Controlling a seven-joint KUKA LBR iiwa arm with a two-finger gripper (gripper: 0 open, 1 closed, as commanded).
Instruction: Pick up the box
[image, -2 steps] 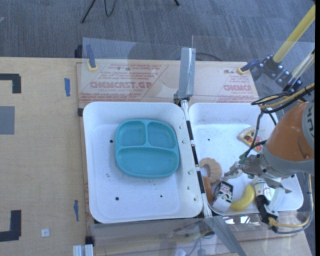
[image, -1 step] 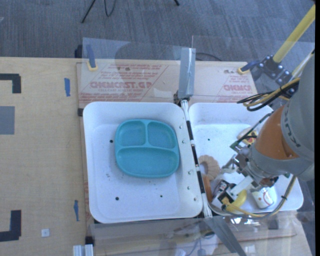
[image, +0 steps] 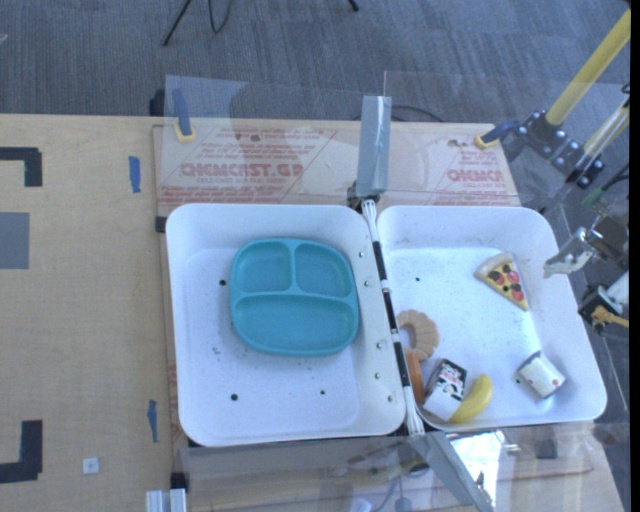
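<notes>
Currently the small black-and-white cardboard box (image: 446, 381) lies near the front left corner of the right-hand white bin (image: 565, 300), touching a yellow toy banana (image: 474, 398) and just beside a tan pretzel-shaped toy (image: 417, 330). A good descent would come straight down over the box, clear of the banana.

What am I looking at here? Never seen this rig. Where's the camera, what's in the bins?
One fixed camera looks down at a slant on a bench with two shallow white bins. The left bin holds a teal divided plate. The right bin holds a toy pizza slice, a tan pretzel-like ring, a small box touching a banana, and a white cup-like item. Metal parts at the right edge may belong to the robot arm; I can't make out its end effector. Nothing looks held.
</notes>
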